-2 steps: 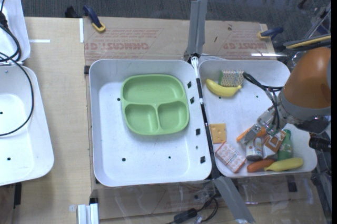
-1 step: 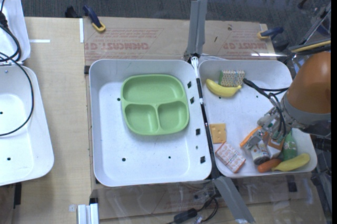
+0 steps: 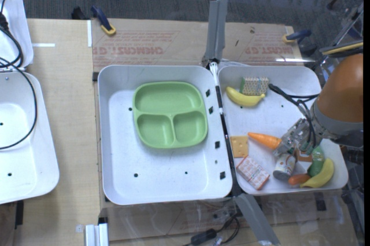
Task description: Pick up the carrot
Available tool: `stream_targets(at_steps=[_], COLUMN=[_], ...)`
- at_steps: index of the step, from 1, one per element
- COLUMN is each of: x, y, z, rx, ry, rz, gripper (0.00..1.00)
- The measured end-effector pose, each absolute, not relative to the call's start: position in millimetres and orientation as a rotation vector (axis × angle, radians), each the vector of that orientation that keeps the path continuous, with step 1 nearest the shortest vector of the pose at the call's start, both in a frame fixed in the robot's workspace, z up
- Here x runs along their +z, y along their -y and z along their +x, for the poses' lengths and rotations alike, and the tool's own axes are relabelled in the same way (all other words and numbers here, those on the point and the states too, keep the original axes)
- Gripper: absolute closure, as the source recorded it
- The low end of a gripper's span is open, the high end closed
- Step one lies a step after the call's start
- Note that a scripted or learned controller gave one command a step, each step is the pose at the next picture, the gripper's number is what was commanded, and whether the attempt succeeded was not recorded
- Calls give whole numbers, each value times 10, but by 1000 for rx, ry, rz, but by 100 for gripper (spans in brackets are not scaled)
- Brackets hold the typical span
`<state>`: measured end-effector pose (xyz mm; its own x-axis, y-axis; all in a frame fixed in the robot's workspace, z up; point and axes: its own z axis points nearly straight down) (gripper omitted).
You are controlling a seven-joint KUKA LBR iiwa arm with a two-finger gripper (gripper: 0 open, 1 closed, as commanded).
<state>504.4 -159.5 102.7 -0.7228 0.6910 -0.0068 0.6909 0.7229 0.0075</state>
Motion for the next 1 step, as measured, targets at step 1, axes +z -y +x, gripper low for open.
stream_targets(at_steps=[1], x=[1915], y=[870], z=[5528], rx=[-1], ry=[-2791], rz=[1439], gripper=[100])
